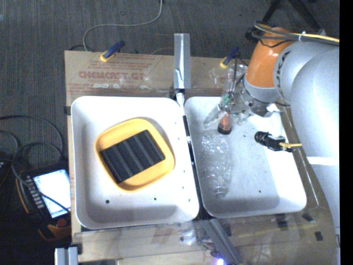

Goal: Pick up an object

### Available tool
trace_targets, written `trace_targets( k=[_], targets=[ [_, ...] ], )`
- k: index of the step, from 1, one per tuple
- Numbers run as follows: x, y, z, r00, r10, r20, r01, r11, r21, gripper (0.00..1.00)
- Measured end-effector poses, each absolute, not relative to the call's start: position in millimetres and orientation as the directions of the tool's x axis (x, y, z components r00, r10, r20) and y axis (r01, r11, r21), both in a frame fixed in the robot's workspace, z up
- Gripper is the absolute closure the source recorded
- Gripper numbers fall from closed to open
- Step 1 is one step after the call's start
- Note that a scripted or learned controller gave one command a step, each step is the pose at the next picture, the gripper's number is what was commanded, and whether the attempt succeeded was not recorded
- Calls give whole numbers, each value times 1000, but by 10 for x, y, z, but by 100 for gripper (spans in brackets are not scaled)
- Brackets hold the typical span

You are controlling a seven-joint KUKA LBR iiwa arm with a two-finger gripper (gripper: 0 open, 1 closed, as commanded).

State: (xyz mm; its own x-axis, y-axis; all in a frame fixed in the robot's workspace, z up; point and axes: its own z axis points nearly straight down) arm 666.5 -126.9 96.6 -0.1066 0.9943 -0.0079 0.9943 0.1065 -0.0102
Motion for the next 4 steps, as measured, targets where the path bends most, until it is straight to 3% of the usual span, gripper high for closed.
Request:
trace_targets(
  k=[1,2,3,4],
  targets=[
    [6676,-1261,1101,84,996,0,996,-84,-2,0],
    [6675,-1230,967,-325,946,-8,946,325,-9,0],
    [6674,-1221,1055,-326,945,-6,945,326,-9,100],
    [6685,-378,1839,-416,909,0,909,416,0,100]
  ],
)
